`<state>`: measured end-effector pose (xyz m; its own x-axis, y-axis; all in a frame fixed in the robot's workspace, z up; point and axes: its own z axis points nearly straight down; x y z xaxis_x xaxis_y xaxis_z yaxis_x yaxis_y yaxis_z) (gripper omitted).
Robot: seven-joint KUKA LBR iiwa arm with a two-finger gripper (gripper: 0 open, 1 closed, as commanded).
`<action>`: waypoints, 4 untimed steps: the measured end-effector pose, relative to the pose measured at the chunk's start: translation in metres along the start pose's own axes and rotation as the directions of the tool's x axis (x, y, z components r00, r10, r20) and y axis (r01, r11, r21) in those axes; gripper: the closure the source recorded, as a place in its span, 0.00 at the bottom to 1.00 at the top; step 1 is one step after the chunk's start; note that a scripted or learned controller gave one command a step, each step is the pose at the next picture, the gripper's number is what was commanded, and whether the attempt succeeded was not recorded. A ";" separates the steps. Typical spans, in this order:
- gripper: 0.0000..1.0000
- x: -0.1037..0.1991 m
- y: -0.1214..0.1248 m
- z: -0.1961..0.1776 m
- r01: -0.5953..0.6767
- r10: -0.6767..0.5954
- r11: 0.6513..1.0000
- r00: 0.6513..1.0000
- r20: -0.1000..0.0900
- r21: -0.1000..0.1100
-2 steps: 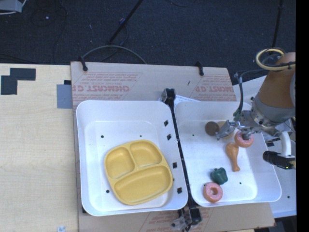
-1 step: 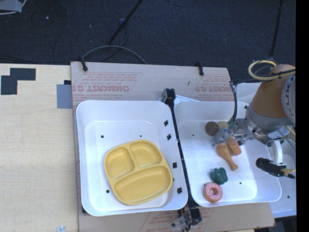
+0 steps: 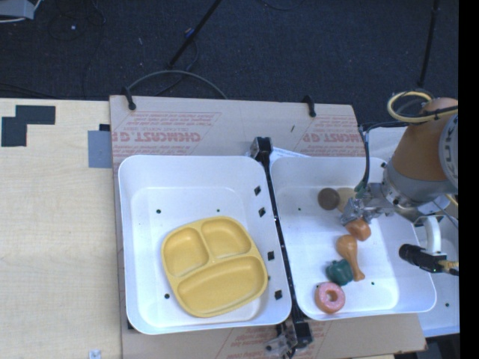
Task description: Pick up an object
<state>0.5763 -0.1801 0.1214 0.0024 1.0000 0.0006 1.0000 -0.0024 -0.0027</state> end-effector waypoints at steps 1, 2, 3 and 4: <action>1.00 0.003 -0.004 -0.061 0.004 -0.004 1.000 1.000 0.001 -0.004; 1.00 -0.007 -0.005 -0.112 0.002 -0.002 1.000 1.000 0.002 -0.005; 1.00 -0.008 -0.004 -0.141 0.004 -0.004 1.000 1.000 0.001 -0.004; 1.00 0.041 -0.009 -0.145 0.007 -0.007 1.000 1.000 -0.002 0.000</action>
<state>0.5678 -0.1387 0.2667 -0.0044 1.0000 0.0025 1.0000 0.0044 -0.0029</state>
